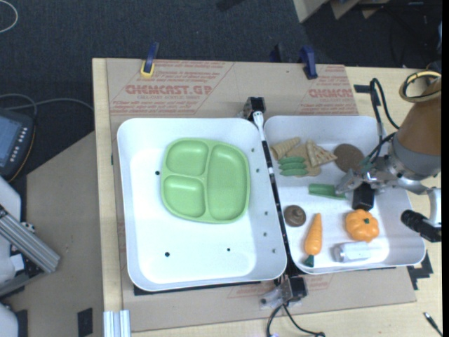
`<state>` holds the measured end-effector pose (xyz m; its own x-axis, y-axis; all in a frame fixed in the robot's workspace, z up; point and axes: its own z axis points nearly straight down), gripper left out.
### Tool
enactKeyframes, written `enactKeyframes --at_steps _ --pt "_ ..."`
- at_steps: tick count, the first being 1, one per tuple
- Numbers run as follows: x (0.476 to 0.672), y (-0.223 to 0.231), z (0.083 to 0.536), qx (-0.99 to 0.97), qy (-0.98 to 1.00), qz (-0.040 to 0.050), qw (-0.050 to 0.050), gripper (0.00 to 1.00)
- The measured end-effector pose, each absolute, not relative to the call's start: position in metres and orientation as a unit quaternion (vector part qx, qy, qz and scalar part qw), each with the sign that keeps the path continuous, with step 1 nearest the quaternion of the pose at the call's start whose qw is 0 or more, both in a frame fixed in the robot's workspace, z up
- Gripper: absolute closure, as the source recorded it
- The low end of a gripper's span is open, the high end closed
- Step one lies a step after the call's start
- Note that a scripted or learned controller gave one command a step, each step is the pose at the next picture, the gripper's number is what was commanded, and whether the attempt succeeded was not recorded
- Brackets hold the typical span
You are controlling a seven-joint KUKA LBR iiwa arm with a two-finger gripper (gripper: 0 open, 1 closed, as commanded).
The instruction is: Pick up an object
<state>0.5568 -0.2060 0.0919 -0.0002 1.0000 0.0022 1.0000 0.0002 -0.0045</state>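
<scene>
While the gripper point(353, 183) hangs low over the right bin point(330, 121), just beside a dark green toy veg piece point(326, 189), I can't tell from this angle whether it's open or closed, and nothing shows as held. That green piece looks the likeliest pick. It lies flat on the bin floor near the middle, on the view's left of the gripper, w/ bare white floor round most of it.

By the look it's moulded plastic, so prob. light, stiff and a bit slick. It's long and thin, so best taken across its narrow width near the middle, not end to end. Its low profile means the gripper must get right down to the floor, or the piece may skid away.

Other objs in the same bin:
- an orange toy pumpkin point(361, 225) just below the gripper, rounder and prob. harder to pinch
- a toy carrot point(313, 234) toward the front
- a brown disc point(295, 216) near the dividing wall
- tan cracker pieces point(309, 152) and light green bean pods point(292, 165) at the back
- a white tube point(354, 252) at the front

The left bin point(140, 188) bears a green divided plate point(205, 180).
</scene>
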Motion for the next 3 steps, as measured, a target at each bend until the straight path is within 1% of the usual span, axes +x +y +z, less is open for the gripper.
enactKeyframes --at_steps 1,2,3 --pt "0.558 -0.207 0.106 -0.707 -0.707 -0.0004 -0.001 1.0" --pt "0.552 -0.213 0.165 -0.708 -0.707 -0.0012 -0.004 1.0" --pt "0.561 -0.212 0.211 -0.707 -0.707 -0.0012 -0.004 1.0"
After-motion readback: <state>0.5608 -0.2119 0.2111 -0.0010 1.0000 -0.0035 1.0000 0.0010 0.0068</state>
